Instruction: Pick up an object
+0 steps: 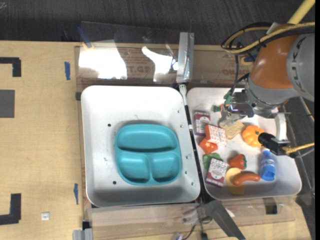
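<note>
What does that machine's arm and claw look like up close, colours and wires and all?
The arm is rounded grey metal with a glossy orange band above the wrist. Black and yellow cables loop beside it. The claw is a small dark metal piece with bits of green wiring.

The arm is seen entering from the right, at the far right of the scene, w/ the grey link uppermost and the orange band just above the wrist. The wrist is angled down and to the left. The gripper is lowered near the far end of the right side; finger state can't be made out.
</note>
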`<control>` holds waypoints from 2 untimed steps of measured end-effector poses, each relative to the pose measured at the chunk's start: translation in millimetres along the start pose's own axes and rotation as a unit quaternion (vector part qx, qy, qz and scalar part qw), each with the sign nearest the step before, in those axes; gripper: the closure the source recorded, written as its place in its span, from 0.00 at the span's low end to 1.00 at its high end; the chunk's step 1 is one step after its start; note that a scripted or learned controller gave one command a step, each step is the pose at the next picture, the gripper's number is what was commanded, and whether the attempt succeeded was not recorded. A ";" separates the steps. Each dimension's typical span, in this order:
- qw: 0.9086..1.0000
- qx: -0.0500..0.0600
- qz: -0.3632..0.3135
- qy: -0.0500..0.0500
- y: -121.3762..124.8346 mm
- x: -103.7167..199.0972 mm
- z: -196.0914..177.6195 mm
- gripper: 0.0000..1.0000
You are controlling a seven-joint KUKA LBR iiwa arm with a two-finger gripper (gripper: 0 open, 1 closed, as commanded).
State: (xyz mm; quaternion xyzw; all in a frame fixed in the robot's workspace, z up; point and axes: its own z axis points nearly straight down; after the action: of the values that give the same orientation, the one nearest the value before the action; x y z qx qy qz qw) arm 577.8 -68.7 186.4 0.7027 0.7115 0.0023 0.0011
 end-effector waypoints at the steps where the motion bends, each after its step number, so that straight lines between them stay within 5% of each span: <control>1: 1.000 0.002 0.002 -0.001 -1.4 -2.5 1.8 0.00; 2: 1.000 -0.001 0.015 -0.002 -49.2 -54.7 98.6 0.00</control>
State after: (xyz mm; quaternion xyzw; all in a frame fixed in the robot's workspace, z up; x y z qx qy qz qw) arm 529.8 -123.8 87.5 0.7133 0.7008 0.0014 0.0032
